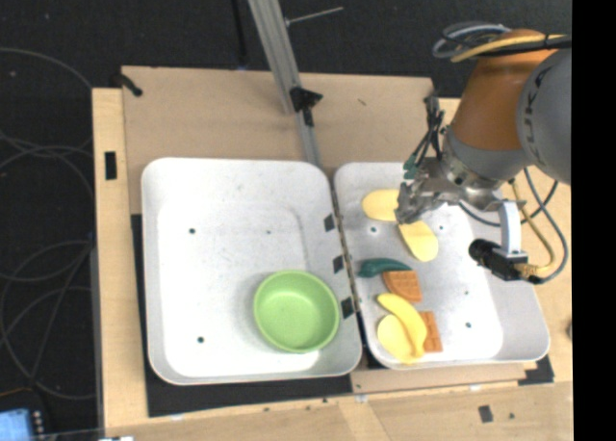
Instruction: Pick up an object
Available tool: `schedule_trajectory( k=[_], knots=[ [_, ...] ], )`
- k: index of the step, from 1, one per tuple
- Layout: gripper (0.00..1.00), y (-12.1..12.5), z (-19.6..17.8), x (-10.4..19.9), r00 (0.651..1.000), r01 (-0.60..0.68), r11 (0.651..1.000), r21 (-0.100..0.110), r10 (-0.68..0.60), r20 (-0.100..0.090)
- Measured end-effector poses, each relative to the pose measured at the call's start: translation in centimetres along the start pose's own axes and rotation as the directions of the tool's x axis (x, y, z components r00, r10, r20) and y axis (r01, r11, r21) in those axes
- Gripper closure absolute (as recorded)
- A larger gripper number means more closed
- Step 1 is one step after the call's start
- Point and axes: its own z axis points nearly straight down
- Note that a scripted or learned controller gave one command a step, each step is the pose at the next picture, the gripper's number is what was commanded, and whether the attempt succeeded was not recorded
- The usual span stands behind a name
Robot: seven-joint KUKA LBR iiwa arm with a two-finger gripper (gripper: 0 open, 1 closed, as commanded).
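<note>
Camera view, looking down at a slant on two white bins sitting side by side on the bench: left bin [192, 208], right bin [472, 304]. Left bin holding one thing, a green bowl [295, 310], sitting upright near its lower right corner, close to the shared edge. Right bin holding the rest, counting seven pieces: two pale yellow flat ovals, one upper yellow oval [379, 205] lying near the top left of the bin and one lower yellow oval [420, 241] lying just below and to the right of it; one dark green piece [383, 266] lying near the divider; one orange waffle-like square [403, 285] just beneath that; one yellow banana [404, 320] lying across a round yellow disc [393, 337] at the bin's lower left; one orange strip [430, 331] touching the banana's right side. Arm reaching in from the right, orange band and grey wrist hanging over the right bin's upper half. Gripper [412, 206] sitting low between the two yellow ovals, right at the upper edge of the lower one. Fingers too dark and too small to read, so unable to tell whether spread or closed, or whether pinching anything. One grey metal pole [274, 39] slanting across the bench above the bins.
</note>
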Motion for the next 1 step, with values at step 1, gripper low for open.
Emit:
schedule_trajectory(
  k=[1],
  knots=[
    [1.00,-2.29,-0.30,5.37,1.000,-0.002,1.000,-0.001,0.002,-0.001]
  ],
)
